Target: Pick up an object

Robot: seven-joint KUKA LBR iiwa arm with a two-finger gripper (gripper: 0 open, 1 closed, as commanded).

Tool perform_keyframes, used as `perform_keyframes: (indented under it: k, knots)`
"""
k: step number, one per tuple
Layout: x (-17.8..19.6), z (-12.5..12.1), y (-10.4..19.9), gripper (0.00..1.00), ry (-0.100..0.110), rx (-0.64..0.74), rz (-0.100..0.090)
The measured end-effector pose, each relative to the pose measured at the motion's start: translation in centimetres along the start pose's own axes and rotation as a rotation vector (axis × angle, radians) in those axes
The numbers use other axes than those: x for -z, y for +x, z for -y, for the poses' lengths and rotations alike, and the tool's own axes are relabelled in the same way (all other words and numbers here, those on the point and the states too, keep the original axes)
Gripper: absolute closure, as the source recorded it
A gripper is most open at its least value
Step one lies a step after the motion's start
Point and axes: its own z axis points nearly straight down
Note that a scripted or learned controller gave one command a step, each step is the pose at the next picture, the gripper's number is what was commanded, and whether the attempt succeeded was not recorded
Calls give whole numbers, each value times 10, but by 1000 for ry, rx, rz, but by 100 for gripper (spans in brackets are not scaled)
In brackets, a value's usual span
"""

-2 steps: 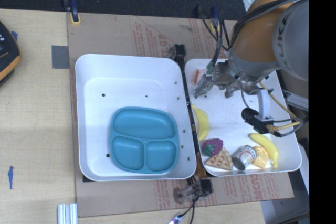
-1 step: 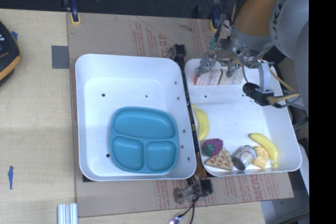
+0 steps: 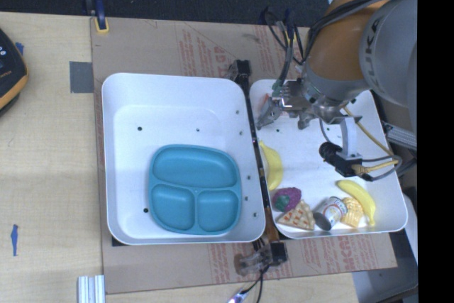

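Arm: I see the grey arm (image 3: 369, 46) with its orange band entering from the right, bent over the upper part of the right bin.
Pincer: the gripper (image 3: 267, 113) hangs at the upper left corner of the right bin, close to the wall shared by the two bins. Its metal parts are small and blurred; I cannot tell how far it is open, and I see nothing gripped in it.
Nearest object: a yellow banana (image 3: 272, 164), smooth and curved, lies against the right bin's left wall, below the pincer and apart from it.
Lower cluster: a purple knobbly bunch of grapes (image 3: 287, 197), a tan wedge like a pizza slice (image 3: 296, 216), a shiny metal can (image 3: 330, 213) on its side, and a second banana (image 3: 358, 199) sit near the front rim, well apart from the pincer.
Right bin: (image 3: 386, 220) shallow, white, glossy plastic, rounded corners.
Left bin: (image 3: 120, 174) same make; it holds a blue divided plate (image 3: 194, 188), matte, with three compartments.
Bench: brown cardboard sheet (image 3: 177, 39) on pale wood.
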Motion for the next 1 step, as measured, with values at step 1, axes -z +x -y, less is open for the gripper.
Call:
perform_keyframes:
  k: [1]
  knots:
    - [0,51,22,0,0,-3,0]
